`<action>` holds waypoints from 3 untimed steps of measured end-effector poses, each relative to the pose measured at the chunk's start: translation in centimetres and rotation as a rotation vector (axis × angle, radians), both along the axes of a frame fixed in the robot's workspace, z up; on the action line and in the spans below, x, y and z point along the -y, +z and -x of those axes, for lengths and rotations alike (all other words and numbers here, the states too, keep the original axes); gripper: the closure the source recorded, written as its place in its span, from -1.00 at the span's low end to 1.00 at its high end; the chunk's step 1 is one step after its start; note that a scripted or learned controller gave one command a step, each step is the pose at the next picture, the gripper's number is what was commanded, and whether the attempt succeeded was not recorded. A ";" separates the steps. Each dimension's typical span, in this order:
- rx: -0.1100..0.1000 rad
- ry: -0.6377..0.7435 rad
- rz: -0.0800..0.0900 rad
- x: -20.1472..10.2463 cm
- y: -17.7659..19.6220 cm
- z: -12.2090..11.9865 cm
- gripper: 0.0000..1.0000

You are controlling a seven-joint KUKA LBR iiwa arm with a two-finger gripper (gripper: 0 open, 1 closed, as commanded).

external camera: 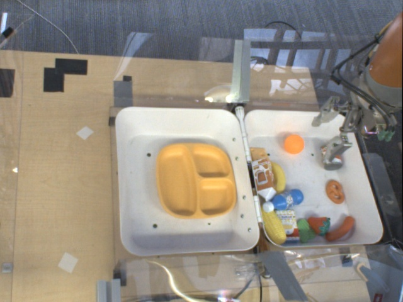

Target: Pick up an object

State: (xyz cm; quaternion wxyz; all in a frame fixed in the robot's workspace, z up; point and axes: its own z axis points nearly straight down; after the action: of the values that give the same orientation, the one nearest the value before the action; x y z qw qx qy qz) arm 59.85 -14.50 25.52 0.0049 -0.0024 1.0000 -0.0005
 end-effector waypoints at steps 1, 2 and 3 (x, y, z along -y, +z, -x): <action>0.003 -0.245 -0.002 0.6 4.1 0.9 -1.00; -0.011 -0.464 -0.003 6.1 -9.4 3.7 -1.00; -0.006 -0.558 -0.003 6.1 -16.8 -6.0 -1.00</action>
State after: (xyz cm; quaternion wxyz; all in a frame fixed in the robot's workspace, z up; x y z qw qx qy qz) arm 65.84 -20.59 8.74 0.0016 0.2729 0.9620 -0.0004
